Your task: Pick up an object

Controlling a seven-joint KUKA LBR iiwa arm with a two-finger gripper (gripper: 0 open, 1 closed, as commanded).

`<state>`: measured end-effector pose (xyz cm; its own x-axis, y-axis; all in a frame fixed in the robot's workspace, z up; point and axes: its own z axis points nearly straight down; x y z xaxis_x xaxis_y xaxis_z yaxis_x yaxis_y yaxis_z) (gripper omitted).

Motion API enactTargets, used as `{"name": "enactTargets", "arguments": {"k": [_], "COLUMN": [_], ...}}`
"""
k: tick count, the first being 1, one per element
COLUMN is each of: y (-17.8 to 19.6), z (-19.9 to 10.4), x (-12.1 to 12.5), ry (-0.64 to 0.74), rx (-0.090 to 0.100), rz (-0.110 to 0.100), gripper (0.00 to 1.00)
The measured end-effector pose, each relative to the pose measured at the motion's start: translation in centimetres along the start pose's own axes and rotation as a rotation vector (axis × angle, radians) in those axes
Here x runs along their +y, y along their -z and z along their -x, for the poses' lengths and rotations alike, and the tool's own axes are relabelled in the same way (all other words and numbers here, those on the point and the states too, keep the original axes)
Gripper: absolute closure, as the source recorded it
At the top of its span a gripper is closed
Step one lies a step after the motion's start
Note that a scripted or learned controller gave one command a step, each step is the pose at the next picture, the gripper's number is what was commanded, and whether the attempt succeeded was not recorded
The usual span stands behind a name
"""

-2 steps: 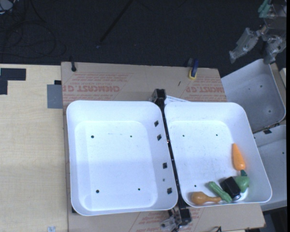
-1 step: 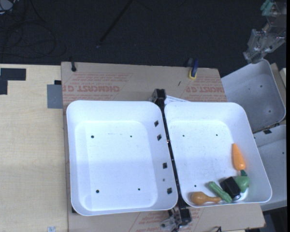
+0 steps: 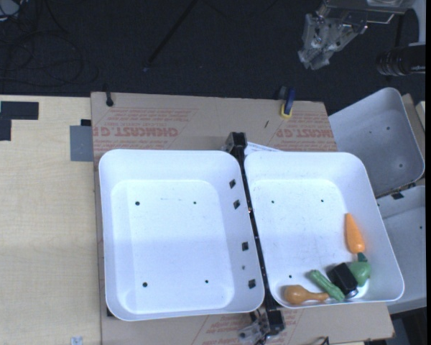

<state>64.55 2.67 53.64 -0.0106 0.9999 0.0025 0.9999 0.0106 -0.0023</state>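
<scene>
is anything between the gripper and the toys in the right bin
Nothing visible does. The gripper hangs high beyond the far edge of the right bin, and the orange carrot, black block and yellow gourd lie uncovered in its near right corner.

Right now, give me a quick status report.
End effector high above the bench. Toys bunched in right bin's near corner: orange carrot, black block. Nothing blocking.

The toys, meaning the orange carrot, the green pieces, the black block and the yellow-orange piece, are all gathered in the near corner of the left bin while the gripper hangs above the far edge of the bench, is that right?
Not quite: the camera view shows them in the right bin, in its near right corner: the orange carrot, green pieces, black block and yellow-orange piece. The gripper does hang above the far edge.
</scene>
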Motion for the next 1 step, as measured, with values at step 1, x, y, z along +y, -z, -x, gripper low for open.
{"name": "enactTargets", "arguments": {"k": [1], "y": [-0.02], "z": [-10.11], "x": [-0.09], "ry": [0.0], "rx": [0.0], "rz": [-0.001], "gripper": [1.0]}}
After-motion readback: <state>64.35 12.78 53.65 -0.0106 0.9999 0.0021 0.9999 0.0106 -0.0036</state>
